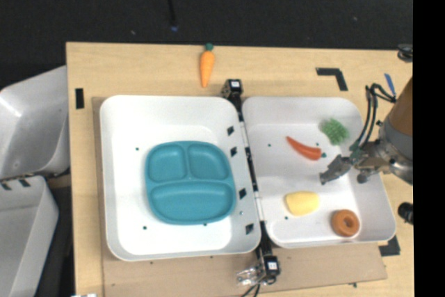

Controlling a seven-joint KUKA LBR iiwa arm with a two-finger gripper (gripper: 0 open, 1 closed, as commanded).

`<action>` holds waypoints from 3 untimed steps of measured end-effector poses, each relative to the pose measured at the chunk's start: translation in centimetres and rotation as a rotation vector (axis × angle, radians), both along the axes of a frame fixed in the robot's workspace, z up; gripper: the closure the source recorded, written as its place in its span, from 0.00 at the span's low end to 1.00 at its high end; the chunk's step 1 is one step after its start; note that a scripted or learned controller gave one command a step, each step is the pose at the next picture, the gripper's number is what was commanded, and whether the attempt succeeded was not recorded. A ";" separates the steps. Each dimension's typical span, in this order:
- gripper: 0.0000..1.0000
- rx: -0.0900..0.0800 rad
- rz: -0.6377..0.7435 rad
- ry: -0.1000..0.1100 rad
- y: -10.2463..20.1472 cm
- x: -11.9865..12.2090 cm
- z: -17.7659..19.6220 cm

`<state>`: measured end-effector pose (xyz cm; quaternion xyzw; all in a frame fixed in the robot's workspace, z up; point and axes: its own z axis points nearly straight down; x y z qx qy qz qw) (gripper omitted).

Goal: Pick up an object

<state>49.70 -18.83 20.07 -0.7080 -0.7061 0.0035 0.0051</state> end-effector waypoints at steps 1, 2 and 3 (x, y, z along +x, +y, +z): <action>0.00 -0.003 0.004 -0.013 0.0 0.3 0.6; 0.00 -0.002 0.003 -0.008 0.3 0.6 -5.6; 0.00 -0.002 0.002 -0.009 0.2 0.5 -10.3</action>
